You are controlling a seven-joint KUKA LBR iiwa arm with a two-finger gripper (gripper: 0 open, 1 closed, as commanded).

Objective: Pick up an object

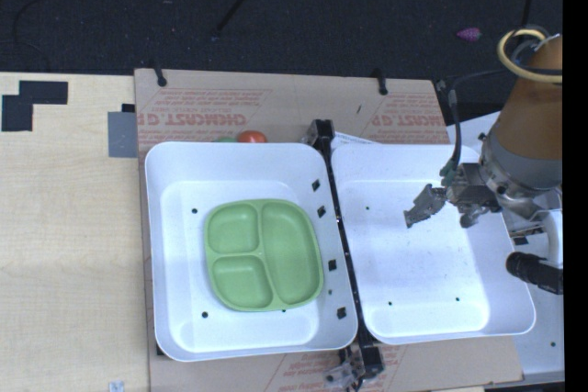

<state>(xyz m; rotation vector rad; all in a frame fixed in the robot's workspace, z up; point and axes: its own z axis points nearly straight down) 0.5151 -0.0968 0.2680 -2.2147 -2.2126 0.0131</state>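
A light green divided plate (264, 253) lies flat in the left bin (175, 197), near its middle. My gripper (448, 209) hangs over the right part of the right bin (413, 317), well to the right of the plate. Its two dark fingers (424, 205) stand apart, open, with nothing between them. The grey arm with the orange band (533, 106) comes in from the right edge.
A small red object (251, 138) and a bit of something green (223, 140) sit on the cardboard just behind the left bin's back rim. A black divider (333, 225) runs between the bins. Light wooden bench top (64, 243) stretches to the left.
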